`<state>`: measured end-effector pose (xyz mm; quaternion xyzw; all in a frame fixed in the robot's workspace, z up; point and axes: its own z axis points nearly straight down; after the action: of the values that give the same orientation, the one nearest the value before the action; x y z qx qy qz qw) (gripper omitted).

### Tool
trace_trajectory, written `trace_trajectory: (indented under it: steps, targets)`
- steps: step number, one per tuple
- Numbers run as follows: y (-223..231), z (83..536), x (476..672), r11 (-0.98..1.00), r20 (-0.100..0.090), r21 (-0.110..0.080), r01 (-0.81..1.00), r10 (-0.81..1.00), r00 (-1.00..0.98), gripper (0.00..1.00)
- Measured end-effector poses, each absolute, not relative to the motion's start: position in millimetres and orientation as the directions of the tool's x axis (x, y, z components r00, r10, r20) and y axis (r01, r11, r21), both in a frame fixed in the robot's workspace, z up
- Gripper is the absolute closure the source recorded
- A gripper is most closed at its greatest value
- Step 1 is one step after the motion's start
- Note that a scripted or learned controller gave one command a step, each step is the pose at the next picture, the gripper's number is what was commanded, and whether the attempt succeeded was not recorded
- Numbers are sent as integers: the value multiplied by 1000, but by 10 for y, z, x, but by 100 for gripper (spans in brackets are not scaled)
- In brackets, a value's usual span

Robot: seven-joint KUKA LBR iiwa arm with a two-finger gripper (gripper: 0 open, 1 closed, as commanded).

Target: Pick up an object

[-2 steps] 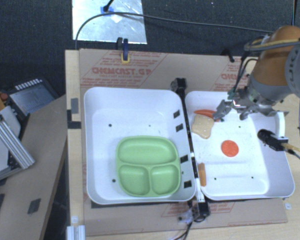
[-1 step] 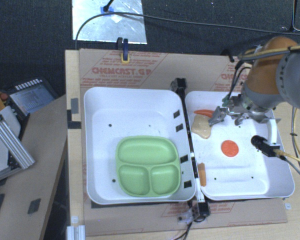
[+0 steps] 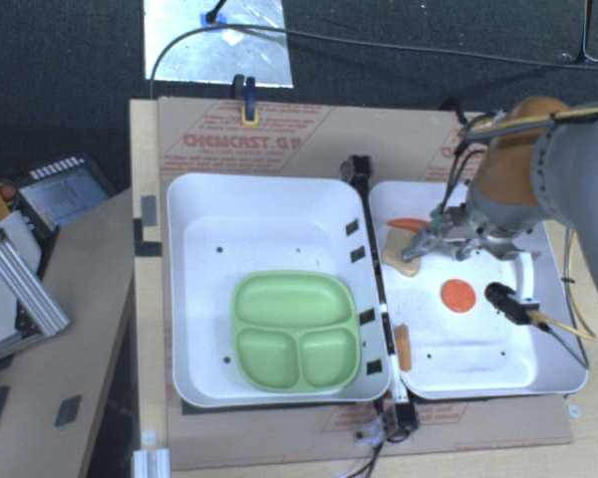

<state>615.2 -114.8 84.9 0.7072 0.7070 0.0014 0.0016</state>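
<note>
In the far left part of the right bin (image 3: 478, 371), an orange-red tapered piece (image 3: 409, 224) lies flat near the far wall, and a tan lump (image 3: 400, 261) sits just beside it, close against the bin's left wall; these two are the likeliest picks, since the gripper (image 3: 441, 239) hangs just to their right, low over the floor; from this slant I cannot tell how far the gripper is open, and nothing can be seen in its hold.

A flat red disc (image 3: 458, 295) lies near the middle of the same bin, apart from the gripper; a small brown stick (image 3: 403, 348) rests by the left wall, towards the near side; the left bin (image 3: 259, 217) bears a green divided plate (image 3: 294, 329).

To do the pick well, I judge the gripper should settle on one target rather than straddle both; the orange-red piece looks the better choice, being narrow and clear of the wall; centre over its middle, align across its short width, and come straight down; the tan lump, hard by the wall, may leave little room on that side; the disc looks too flat to pinch easily.
</note>
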Motion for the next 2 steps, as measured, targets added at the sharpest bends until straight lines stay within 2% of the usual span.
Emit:
trace_trajectory:
  steps: [1,2]
  targets:
    - [-1138,1000,6176,2,2,10,1000,1000,-2,100]
    - [-1108,1542,6297,4,-1,8,1000,1000,-4,100]
